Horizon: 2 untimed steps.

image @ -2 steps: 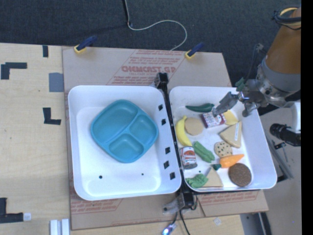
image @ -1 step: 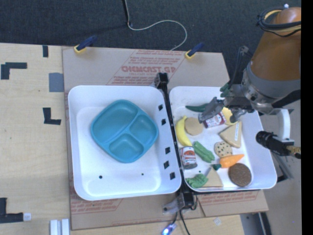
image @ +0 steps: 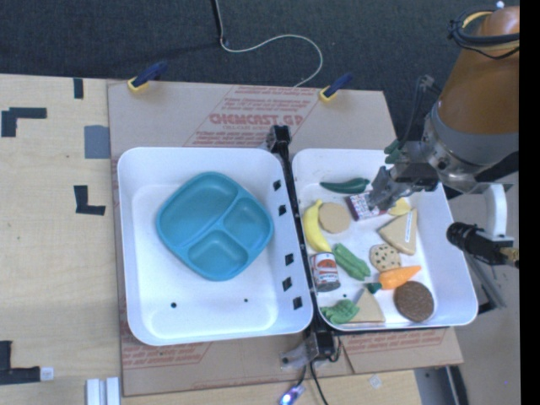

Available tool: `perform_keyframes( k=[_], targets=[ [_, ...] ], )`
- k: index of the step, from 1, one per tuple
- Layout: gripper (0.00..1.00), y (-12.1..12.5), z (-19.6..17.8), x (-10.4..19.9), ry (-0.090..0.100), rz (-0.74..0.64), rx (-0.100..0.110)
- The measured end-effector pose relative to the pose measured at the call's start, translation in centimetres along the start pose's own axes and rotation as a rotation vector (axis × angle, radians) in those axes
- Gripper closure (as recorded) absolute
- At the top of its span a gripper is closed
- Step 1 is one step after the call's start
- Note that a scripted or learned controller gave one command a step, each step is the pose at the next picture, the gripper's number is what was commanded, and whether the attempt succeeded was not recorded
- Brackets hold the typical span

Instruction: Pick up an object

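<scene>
Right bin (image: 456, 310): molded plastic toy food, glossy banana (image: 315, 228), ridged carrot (image: 396, 277), round cookie (image: 413, 300). Gripper (image: 381, 194) sits over a small purple packet (image: 364, 207); jaws' opening can't be told. Left bin (image: 143, 310): smooth blue sectioned plate (image: 215, 224).

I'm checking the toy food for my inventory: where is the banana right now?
The banana lies in the right bin, against its left wall, just left of the round tan cookie and above the small can.

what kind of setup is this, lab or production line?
Likely a research lab grasping bench: two shallow white plastic bins clamped onto a cardboard sheet, a jumble of toy food such as a yellow plastic banana, and a grey robot arm with an orange band reaching in.
</scene>
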<state>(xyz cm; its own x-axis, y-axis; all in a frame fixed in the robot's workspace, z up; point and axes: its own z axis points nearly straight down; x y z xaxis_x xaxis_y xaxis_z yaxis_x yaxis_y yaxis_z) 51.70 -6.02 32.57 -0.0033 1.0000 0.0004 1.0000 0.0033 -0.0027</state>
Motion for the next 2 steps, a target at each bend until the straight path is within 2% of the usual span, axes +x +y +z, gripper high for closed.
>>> perform_keyframes(
  k=[1, 2],
  targets=[
    [1.0, -1.4, 5.0, 8.7, 0.002, -0.006, 0.005],
    [1.0, -3.3, -1.4, 11.1, 0.001, -0.002, -0.007]
  ],
)
